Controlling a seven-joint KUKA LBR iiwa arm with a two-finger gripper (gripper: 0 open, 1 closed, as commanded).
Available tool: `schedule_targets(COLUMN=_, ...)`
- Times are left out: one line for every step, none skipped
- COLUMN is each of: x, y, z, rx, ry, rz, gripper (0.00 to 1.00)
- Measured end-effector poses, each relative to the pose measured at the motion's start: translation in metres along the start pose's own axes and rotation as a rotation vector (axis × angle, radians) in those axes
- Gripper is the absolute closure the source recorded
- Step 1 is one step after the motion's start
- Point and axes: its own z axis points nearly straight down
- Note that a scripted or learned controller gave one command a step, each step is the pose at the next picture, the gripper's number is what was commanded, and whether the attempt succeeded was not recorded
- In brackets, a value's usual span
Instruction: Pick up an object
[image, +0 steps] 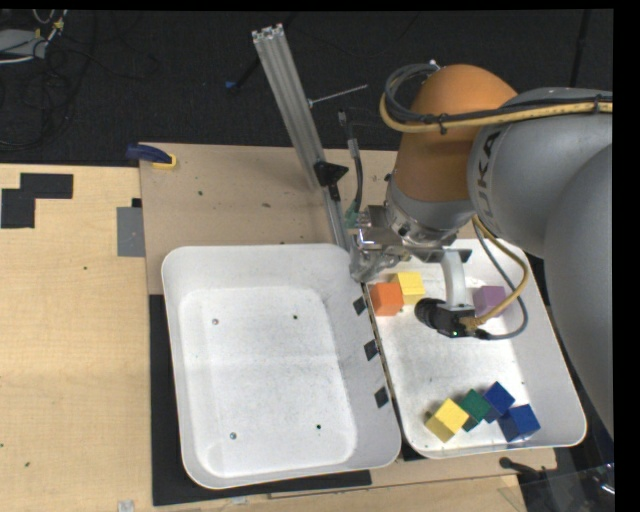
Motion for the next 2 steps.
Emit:
schedule_targets(x=0.0468, y=0.0091, z=-0.0066, rx=-0.001, ry=0.000, rz=0.000, gripper=1.00)
schedule_targets(x=0.0454, y=0.0085, z=-0.0063, rx=0.001, ry=-0.003, rz=0.000, gripper=0.00)
